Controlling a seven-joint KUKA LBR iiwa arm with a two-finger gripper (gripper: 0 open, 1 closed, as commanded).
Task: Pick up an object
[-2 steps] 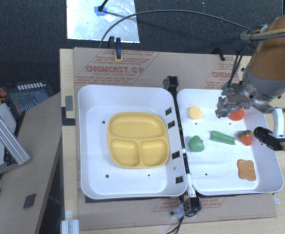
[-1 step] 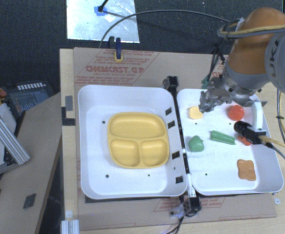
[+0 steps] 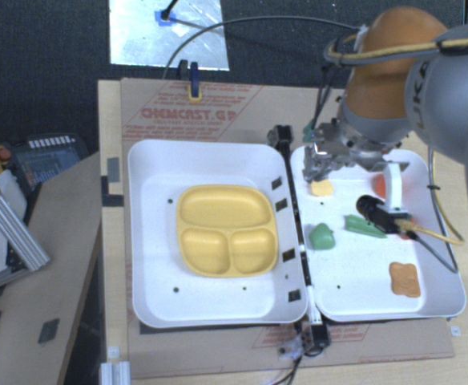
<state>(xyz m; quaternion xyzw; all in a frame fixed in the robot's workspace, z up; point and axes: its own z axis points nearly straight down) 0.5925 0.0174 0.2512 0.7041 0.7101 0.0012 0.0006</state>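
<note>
My gripper [image 3: 317, 167] hangs low over the far left corner of the right bin [image 3: 442, 295]. Just below its tip lies a small pale yellow piece [image 3: 322, 188], close to the gripper; whether they touch I cannot tell. A green rounded piece [image 3: 322, 236] lies nearer the front by the bin's left wall. A flat green piece [image 3: 364, 226] sits to its right. An orange-brown waffle-like piece [image 3: 405, 279] rests near the front right. A red piece [image 3: 395, 185] is partly hidden behind the wrist hardware.
The left bin [image 3: 150, 295] holds a yellow divided plate [image 3: 226, 229] in its middle. A black clip divider [image 3: 292, 215] runs between the two bins. The arm's bulk covers the far right of the right bin.
</note>
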